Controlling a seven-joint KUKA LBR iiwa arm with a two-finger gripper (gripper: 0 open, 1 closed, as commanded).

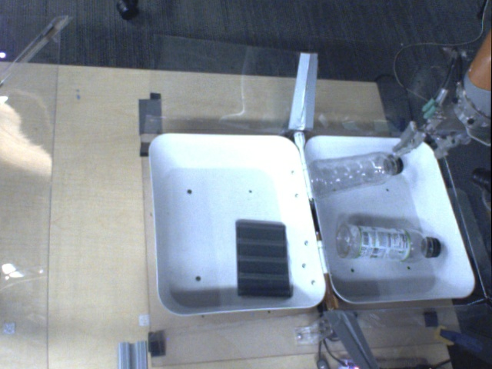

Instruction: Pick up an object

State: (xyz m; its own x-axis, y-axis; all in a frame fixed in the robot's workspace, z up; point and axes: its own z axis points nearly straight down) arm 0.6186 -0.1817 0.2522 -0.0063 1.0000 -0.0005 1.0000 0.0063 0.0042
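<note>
Biggest things first: we have two white bins side by side, the left bin (177,206) and the right bin (453,237). The arm (480,83) comes in at the upper right, over the far corner of the right bin.

Left bin holds one black ridged block (263,257), lying flat near the front wall. Right bin holds two clear plastic bottles, both on their sides: the labelled bottle (384,243) near the front with a dark cap pointing right, and the bare bottle (354,173) along the back, neck pointing right toward the gripper (407,141).

The gripper sits just beside the neck end of the bare bottle, at the bin's back rim. We can't tell how the fingers are set; they are small and blur into the clear plastic. Nothing is visibly held.

Risks as we judge them:
- Likely target is the bare bottle. It is round and on its side, so a pinch near the neck could squirt it out or roll it toward the divider.
- It looks empty and thin-walled. It may crush or spring out of the grip.
- Transparent plastic on white is bad for any vision-based pose estimate, so an off-centre grasp is plausible.
- The gripper is close to the back wall, so a descent there could clip the rim.
- A nudged bare bottle could roll into the labelled bottle.
</note>
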